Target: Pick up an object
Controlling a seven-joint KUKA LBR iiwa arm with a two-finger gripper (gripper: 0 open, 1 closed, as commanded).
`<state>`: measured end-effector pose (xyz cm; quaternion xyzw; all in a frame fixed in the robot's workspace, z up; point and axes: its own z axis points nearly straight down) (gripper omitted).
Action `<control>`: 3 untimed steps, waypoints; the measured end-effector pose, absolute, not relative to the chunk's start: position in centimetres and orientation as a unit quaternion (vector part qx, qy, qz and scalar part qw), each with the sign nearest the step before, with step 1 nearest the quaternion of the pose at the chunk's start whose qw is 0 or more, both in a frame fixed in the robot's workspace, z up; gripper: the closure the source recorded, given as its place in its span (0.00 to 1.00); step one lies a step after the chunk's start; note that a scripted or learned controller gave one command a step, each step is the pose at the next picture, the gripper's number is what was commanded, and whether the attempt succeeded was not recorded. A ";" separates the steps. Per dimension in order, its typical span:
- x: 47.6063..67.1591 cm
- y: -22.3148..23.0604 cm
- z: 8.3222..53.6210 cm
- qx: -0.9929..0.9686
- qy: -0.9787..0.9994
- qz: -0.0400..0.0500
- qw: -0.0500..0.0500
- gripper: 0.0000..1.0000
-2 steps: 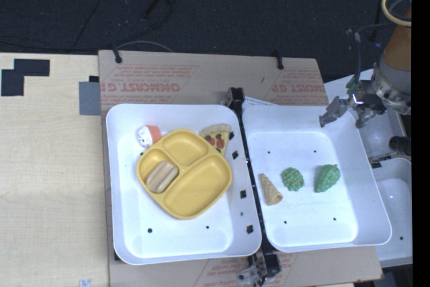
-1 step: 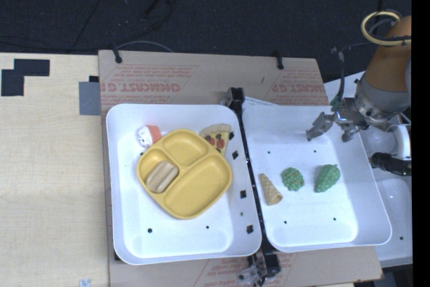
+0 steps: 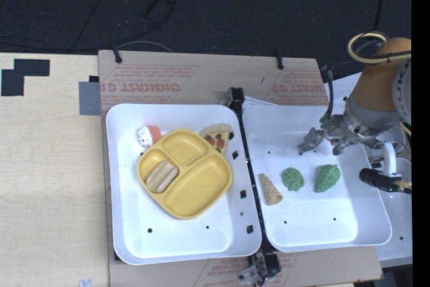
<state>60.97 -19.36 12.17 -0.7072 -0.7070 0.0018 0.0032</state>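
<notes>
Lighting even and moderately bright from overhead; two shallow white plastic bins (image 3: 127, 212) slightly washed out. Shadows soft and short. Dark floor underexposed. Overall focus mildly soft, grainy.

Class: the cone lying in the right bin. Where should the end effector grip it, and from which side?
Probably from above, across the wide end of the cone. It lies flat with its tip pointing up-left, so the thick lower end likely gives the fingers more to close on, and bare floor of the right bin flanks it.
</notes>
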 end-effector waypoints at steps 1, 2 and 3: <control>61.1 -19.4 13.4 -0.707 -0.707 0.001 0.001 1.00; 61.0 -19.6 19.8 -0.707 -0.708 -0.001 -0.001 1.00; 61.2 -19.8 26.2 -0.707 -0.708 -0.001 -0.002 1.00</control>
